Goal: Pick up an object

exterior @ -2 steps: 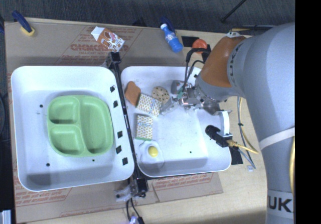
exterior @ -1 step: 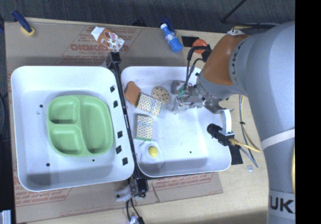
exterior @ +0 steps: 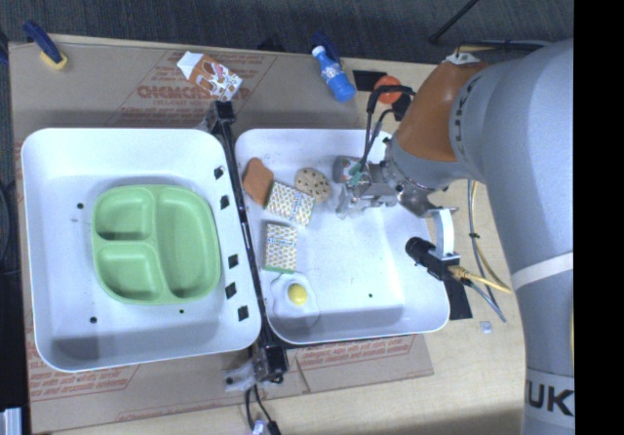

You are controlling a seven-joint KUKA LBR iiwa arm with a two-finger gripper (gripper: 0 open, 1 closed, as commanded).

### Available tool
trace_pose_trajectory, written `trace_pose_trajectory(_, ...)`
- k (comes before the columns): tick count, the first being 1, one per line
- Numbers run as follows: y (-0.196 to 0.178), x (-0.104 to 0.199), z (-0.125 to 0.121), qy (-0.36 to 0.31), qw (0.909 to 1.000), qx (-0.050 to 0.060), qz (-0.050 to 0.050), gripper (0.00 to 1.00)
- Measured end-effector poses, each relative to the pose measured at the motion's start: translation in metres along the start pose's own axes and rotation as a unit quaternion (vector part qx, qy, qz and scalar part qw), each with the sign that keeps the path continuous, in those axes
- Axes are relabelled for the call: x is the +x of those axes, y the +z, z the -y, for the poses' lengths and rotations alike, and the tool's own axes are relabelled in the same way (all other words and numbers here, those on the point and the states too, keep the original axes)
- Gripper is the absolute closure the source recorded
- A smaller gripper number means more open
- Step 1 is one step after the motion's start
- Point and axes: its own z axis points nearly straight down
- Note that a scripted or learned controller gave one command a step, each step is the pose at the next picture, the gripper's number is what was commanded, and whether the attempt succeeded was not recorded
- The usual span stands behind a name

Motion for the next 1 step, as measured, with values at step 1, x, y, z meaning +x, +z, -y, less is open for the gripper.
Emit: trace_pose_trajectory(1, 0.0205, 0.0669, -0.0699, 0.002, 1.0000, -0.001, 0.000, 1.00)
